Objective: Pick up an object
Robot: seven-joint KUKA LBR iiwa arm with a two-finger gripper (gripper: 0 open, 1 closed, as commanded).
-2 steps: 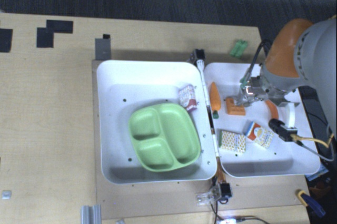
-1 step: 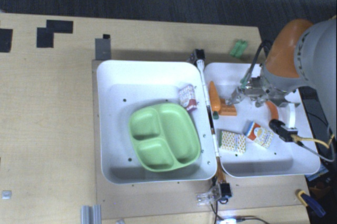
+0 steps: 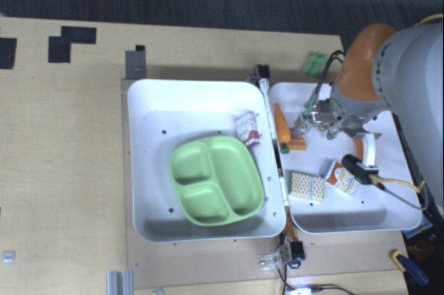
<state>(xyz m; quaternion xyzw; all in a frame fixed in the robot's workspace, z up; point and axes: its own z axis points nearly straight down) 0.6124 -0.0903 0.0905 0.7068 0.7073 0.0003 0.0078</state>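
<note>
Gripper (image 3: 313, 117) sits low over the far-left part of the right bin (image 3: 347, 225). Can't tell from this slant if it is wide or narrow, and nothing visibly sits in it. Arm (image 3: 409, 78) comes in from the right, orange band (image 3: 361, 71) above the wrist, wrist tipped down and toward the left.

Largest first:
- Left bin (image 3: 149, 148): holds a green divided plate (image 3: 216, 179), centre to near side.
- Right bin: all small stuff.
- Orange carrot-shaped toy (image 3: 280, 121): along the right bin's left wall, just left of the gripper, long axis running far to near.
- Patterned packet (image 3: 306, 186): near-left in the right bin, flat.
- Small orange-and-white carton (image 3: 340, 175): just right of the packet, tilted.
- Orange block (image 3: 297, 144): touching or nearly touching the carrot's near end, just near-left of the gripper.
- Red-and-white wrapper (image 3: 247, 127): left bin, at the plate's far-right corner.

Likely pick is the carrot or the block, both closest. Key relation: the carrot lies to the left, hard against the bin wall, so a close across its short width leaves little room on the wall side. The block looks like the freer grab.
</note>
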